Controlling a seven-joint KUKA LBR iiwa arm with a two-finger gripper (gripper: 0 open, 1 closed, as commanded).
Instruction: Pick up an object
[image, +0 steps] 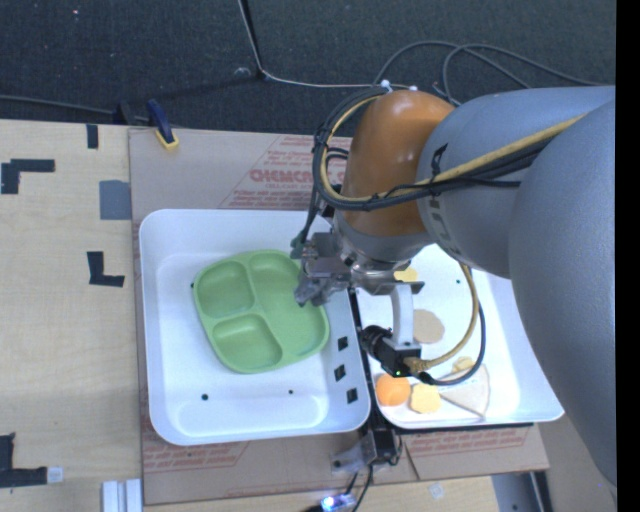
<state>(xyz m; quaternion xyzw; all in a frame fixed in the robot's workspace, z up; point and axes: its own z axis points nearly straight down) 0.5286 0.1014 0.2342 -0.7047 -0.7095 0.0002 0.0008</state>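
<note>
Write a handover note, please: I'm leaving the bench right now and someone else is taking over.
Tool: low over the right edge of the green plate in the left bin; nothing seen held in it.
Things: the plate lies flat in the left bin. The right bin holds an orange ball, a yellow piece, a pale wedge and a tan round.
Done: nothing lifted.
Left: grip one thing and raise it.

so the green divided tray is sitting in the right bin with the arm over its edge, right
Not quite: the green divided tray sits in the left bin, not the right one. The camera view shows it there, with the arm over the tray's right edge. The right bin holds small orange and tan pieces.
</note>
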